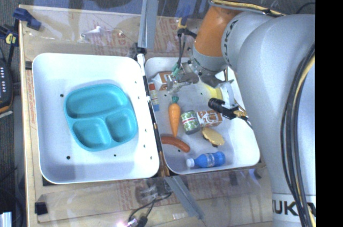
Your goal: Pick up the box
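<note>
Since my arm reaches in from the right and hangs over the far right part of the right bin [239, 149], the free room there is tight. The bin's left wall presses against the wall of the left bin [48, 113]. Most of its floor is taken up. A carrot [174, 116] lies lengthwise down the middle, with its green top towards the far side. A can [188, 121] lies just right of the carrot, with a brown pack [210, 118] touching the can's right side. Nearer the front, a sausage [175, 142] lies close to the left wall, a brown disc [213, 136] sits right of it, and a blue bottle [206, 160] lies along the near wall. The barest floor is at the near right corner. The left bin has far more room: a blue divided tray [99, 116] sits in its middle, with white floor all round it.

My gripper [174, 82] is over the far left part of the right bin, just beyond the carrot's green top. I cannot tell whether it is apart or together. The box [156, 84] lies in that far left corner, against the left wall. It is just to the left of my gripper and not held. Whether the two touch, I cannot tell.
</note>
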Controlling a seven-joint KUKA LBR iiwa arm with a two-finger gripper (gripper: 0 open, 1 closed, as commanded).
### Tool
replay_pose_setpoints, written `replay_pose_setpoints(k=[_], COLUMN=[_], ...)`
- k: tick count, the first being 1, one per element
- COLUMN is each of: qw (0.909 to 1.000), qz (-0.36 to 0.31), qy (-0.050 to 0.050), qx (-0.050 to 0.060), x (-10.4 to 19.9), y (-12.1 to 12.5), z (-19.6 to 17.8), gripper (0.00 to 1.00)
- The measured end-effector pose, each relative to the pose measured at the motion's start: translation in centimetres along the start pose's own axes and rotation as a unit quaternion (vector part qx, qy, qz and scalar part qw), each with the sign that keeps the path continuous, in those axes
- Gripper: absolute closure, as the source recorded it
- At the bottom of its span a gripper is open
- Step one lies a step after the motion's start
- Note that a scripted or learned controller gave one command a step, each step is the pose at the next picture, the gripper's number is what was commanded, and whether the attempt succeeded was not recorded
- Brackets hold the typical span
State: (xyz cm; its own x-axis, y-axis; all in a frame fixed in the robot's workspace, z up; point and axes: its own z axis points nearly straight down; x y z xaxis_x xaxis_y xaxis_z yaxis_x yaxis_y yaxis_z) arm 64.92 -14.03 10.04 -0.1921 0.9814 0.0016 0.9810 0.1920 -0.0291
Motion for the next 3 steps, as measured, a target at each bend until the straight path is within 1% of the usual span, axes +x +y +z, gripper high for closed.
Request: replay_pose_setpoints(k=[1,2,3], qw=[1.0,1.0,1.0], qz=[0.0,-0.002,-0.001], qy=[0.002,-0.004,0.001], qx=[0.003,0.002,0.003], x=[0.06,0.49,0.16], y=[-0.11,-0.01,-0.03], z=[0.1,0.71,0.92], gripper=[0.0,0.0,0.0])
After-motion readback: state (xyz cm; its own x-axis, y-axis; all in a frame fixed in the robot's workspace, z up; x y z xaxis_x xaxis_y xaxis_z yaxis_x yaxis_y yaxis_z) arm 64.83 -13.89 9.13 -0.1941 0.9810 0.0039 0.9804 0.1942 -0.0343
